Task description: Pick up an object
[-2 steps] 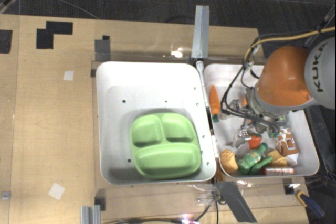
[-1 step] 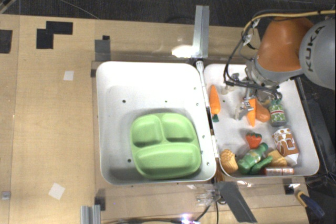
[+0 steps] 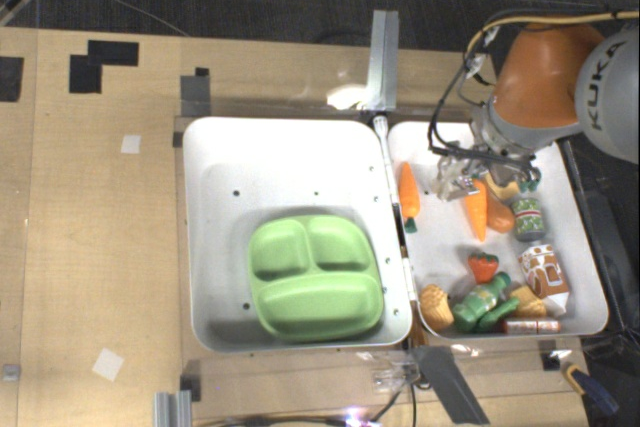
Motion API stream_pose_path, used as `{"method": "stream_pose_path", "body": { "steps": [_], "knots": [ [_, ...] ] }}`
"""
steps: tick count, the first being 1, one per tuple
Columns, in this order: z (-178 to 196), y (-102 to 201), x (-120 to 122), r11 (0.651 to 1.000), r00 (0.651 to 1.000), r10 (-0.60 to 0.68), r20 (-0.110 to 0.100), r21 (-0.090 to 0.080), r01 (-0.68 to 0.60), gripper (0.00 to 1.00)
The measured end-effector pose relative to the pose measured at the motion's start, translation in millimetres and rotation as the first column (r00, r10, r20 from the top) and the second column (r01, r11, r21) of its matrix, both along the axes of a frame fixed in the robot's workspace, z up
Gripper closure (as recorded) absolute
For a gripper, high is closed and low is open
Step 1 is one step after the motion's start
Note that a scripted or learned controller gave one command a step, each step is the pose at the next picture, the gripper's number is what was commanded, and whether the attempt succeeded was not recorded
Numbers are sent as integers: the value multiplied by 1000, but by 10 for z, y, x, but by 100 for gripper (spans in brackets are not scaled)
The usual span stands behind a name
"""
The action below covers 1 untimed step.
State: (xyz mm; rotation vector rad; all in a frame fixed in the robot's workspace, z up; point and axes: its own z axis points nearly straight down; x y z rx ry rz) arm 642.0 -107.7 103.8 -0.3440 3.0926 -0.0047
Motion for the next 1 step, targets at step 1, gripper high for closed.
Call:
{"method": "stream_pose_path", "body": {
  "steps": [1],
  "knots": [
    [976, -290, 187, 999, 999, -52, -11, -2, 52, 100]
  ]
}}
